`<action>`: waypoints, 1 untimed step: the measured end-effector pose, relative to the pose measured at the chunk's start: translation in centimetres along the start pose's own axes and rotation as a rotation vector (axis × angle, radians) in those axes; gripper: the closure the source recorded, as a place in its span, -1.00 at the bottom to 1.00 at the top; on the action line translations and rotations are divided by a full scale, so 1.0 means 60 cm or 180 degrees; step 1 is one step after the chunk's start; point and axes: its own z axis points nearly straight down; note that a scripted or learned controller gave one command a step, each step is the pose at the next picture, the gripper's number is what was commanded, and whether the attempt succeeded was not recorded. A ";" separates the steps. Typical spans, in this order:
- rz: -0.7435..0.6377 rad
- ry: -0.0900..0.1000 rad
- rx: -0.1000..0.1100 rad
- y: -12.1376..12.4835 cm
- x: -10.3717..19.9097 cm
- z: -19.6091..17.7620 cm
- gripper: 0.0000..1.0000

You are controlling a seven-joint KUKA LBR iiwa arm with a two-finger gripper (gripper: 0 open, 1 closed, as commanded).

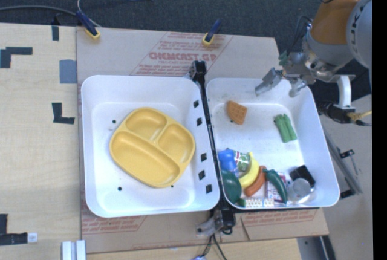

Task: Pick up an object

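Jaws apart, nothing between them. Gripper (pixel 280 84) hangs over the far rim of the right bin (pixel 320 132). Nearest below it: an orange-brown food piece (pixel 236 112) and a green piece (pixel 285 127), apart from each other. Remaining toys sit heaped in the near corner: banana (pixel 249 173), blue item (pixel 226 160), metal can (pixel 299 190). Left bin (pixel 97 132) holds a yellow divided plate (pixel 152 146).

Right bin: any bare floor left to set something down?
Yes: the middle of the right bin, between the orange piece, green piece and the front pile. Crowded along the front edge around the banana.
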 end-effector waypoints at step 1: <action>-0.0002 0.0000 -0.0003 0.054 0.013 -0.029 -1.00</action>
